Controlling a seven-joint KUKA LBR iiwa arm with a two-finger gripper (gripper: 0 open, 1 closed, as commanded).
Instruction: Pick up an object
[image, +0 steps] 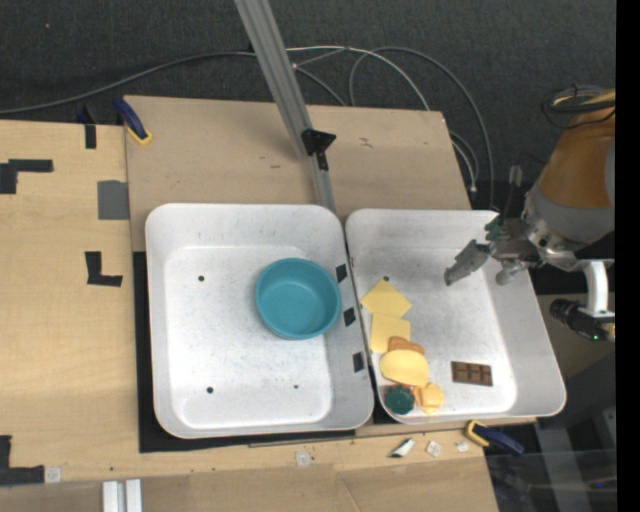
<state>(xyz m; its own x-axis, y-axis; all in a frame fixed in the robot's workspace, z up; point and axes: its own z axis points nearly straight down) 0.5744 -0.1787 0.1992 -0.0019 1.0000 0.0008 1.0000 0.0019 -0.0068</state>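
Note:
My gripper (482, 270) hangs over the upper right part of the right bin (520, 330), its two fingers spread open with nothing between them. Below and to its left lie yellow flat pieces (385, 300), an orange-yellow lump (405, 365), a small teal object (400, 400) and a small yellow piece (430, 397). A brown chocolate-like bar (471, 374) lies near the bin's front right. A teal bowl (296, 298) sits in the left bin (180, 330), near its right side.
A slanted grey metal pole (285, 90) crosses above the back of the bins. Cables (400, 60) run over the board behind. Small clips (420, 447) lie on the bench edge in front of the right bin.

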